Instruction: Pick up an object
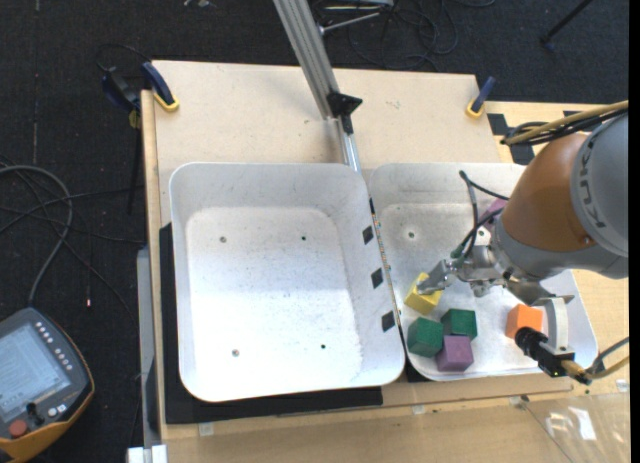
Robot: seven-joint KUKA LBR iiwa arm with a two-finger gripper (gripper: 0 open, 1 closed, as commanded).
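White bins: two shallow trays side by side on a pale wooden bench (pixel 250 111); the left bin (pixel 200 191) has a speckled floor, and the right bin (pixel 400 186) holds all the blocks.
Arm: grey with an orange band (pixel 545 196), reaching in from the right over the right bin.
Gripper (pixel 442 276): low over the right bin's floor, near its middle, pointing toward the left.
Jaws: slightly spread as far as I can see; one metal finger (pixel 436 277) sits just above the yellow block, but the block is not clearly between the fingers, so no grasp shows.
Yellow block (pixel 422 298): on the right bin's floor, just below and touching or nearly touching the fingertip; which one, I cannot tell.
Green blocks: a darker one (pixel 425 337) near the bin's front edge, and a second (pixel 460 323) just right of it and a little further back.
Purple block (pixel 455 352): at the front of the right bin, touching or just beside both green blocks.
Orange block (pixel 523 321): right of the green ones, partly under the arm's body.
Clamps: yellow-tipped ones at the bench's far corners, left (pixel 160 88) and right (pixel 480 98).
Pole (pixel 305 36): a metal strut slants from the top of the view to the seam between the bins.
Pendant (pixel 35 381): an orange-edged handheld controller lies on the dark floor at lower left.
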